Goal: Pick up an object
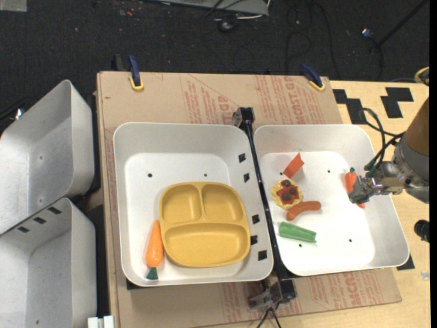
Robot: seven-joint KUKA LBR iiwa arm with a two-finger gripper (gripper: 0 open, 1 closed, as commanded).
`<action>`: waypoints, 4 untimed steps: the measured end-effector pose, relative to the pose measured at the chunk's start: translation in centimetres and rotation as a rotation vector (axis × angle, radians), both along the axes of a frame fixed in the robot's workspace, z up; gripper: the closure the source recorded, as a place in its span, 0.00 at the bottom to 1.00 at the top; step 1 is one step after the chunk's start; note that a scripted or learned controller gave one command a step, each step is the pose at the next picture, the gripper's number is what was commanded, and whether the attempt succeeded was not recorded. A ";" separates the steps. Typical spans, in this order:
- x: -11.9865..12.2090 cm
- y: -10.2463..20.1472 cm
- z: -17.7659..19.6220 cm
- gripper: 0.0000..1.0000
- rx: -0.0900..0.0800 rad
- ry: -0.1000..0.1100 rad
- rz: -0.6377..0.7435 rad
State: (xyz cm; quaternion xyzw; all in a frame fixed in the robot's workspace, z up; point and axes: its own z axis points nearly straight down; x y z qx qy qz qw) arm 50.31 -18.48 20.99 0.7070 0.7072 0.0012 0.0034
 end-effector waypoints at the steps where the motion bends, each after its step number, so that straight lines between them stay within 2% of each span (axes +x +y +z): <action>1: 0.2 0.0 5.1 1.00 0.001 0.000 0.002; 2: 1.9 5.4 5.6 1.00 0.004 0.004 0.007; 4: 3.4 15.7 4.1 1.00 0.005 0.007 0.007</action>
